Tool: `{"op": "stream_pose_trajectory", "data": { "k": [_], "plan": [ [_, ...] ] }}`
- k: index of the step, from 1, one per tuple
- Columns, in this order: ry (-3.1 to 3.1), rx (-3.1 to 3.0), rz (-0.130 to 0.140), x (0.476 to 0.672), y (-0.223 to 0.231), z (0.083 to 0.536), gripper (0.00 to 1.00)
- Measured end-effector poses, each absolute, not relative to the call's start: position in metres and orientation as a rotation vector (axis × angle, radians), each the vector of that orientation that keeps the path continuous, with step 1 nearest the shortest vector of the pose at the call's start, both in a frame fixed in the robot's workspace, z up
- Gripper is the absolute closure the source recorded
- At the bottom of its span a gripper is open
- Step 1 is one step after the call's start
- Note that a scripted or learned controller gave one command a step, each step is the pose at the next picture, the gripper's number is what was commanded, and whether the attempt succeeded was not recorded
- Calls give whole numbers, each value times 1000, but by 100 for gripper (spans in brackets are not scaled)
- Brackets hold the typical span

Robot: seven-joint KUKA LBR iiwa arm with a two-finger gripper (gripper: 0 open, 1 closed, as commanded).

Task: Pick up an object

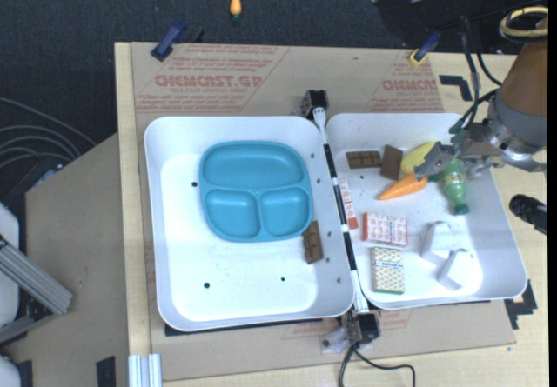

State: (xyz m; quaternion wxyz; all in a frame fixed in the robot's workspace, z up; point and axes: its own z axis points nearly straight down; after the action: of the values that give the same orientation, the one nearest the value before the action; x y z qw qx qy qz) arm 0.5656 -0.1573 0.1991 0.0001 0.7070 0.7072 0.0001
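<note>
We see 2 shallow white bins side by side on the table (pixel 261 72), whose top is a brown board with red lettering. The left bin (pixel 174 229) holds a blue divided plate (pixel 255 188) with 3 compartments, sitting in its upper middle, and a small brown bar (pixel 312 243) lying near the bin's right wall, just below and right of the plate.

The right bin (pixel 500 242) holds the loose objects. An orange carrot (pixel 403 188) lies tilted in the upper middle, with a yellow item (pixel 419 154) just above it and 2 brown blocks (pixel 364 158) (pixel 391 162) to its left. A green item (pixel 456 189) sits to the right of the carrot. Lower down we see a red-and-white packet (pixel 385 229), a patterned packet (pixel 388 270) below it, and 2 pale grey pieces (pixel 432 238) (pixel 453 268) toward the lower right. A narrow red-and-white strip (pixel 345 203) lies along the bin's left wall.

The arm (pixel 526 103) enters from the right of the frame, and its gripper (pixel 452 159) sits low over the upper right of the right bin, just beside the yellow item, the thick end of the carrot and the green item. We cannot tell whether its fingers are wide or narrow, nor whether anything is between them.

Beyond the table, a small orange object (pixel 235 3) lies on the dark floor at the upper left.
</note>
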Motion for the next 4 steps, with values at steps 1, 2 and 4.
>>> {"op": "stream_pose_trajectory", "data": {
  "k": [1, 2, 4],
  "plan": [
    [2222, 2217, 7, 639, -166, 87, 0],
    [2222, 2218, 1, 638, -167, 96, 100],
    [2225, 2223, -2, 574, -61, 224, 100]
  ]
}}
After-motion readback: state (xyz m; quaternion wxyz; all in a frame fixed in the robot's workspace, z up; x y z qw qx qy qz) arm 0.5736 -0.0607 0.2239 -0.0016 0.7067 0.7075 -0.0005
